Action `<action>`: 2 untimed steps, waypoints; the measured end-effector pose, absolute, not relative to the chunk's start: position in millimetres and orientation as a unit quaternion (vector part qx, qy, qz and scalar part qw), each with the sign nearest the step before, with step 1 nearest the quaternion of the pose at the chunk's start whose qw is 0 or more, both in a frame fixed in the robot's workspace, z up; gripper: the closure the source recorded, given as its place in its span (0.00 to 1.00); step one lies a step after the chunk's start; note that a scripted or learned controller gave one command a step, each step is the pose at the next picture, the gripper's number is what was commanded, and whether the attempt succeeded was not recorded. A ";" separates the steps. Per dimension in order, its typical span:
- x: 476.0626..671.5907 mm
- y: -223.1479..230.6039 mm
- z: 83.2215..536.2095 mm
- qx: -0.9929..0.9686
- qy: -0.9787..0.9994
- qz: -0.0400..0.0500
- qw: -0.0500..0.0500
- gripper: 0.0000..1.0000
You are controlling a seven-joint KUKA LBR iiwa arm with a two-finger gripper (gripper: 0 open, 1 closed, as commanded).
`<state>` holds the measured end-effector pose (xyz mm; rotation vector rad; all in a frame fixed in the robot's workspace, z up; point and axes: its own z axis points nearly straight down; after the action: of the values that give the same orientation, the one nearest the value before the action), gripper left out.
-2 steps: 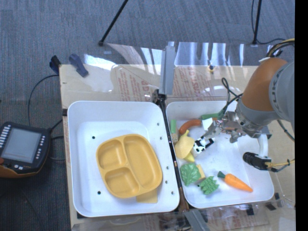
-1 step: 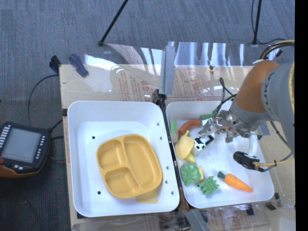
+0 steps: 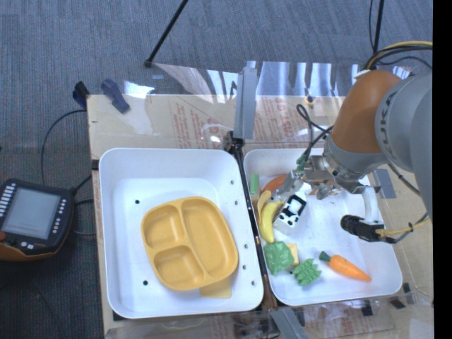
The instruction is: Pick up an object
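In the right bin (image 3: 381, 274) lie several toy foods. A yellow banana (image 3: 267, 219) rests by the left wall, with a black-and-white block (image 3: 290, 211) just to its right. An orange-red piece (image 3: 274, 183) and a small green piece (image 3: 254, 183) sit at the back left. A leafy green toy (image 3: 279, 256), a smaller green one (image 3: 307, 271) and an orange carrot (image 3: 346, 266) lie toward the front. My gripper (image 3: 302, 182) hangs low over the back left of this bin, just above the black-and-white block and beside the orange-red piece. The wrist hides its tip.
The left bin (image 3: 120, 189) holds a yellow divided plate (image 3: 189, 242) with a flat yellow piece (image 3: 217, 289) under its front edge. A raised divider (image 3: 248, 210) separates the bins. A handheld pendant (image 3: 32, 217) lies off the bench at the left.
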<state>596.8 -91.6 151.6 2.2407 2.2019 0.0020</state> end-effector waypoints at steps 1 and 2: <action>626.0 -83.2 87.2 0.652 0.758 -0.002 0.001 0.00; 626.4 -81.5 97.1 0.651 0.759 -0.001 -0.001 1.00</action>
<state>626.4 -81.5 97.1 2.0472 2.3850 -0.0030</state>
